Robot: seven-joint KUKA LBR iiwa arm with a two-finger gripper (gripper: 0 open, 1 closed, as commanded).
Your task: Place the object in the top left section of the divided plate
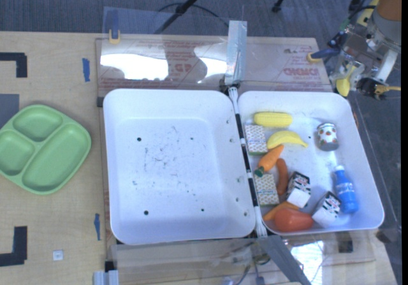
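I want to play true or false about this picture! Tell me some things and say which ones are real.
1. The green divided plate sits left of both bins. True.
2. The banana lies in the left bin. False: it lies in the right bin.
3. The blue bottle is in the right bin. True.
4. A carrot rests on the plate. False: it lies in the right bin.
5. The tool is above the plate. False: it is at the upper right.
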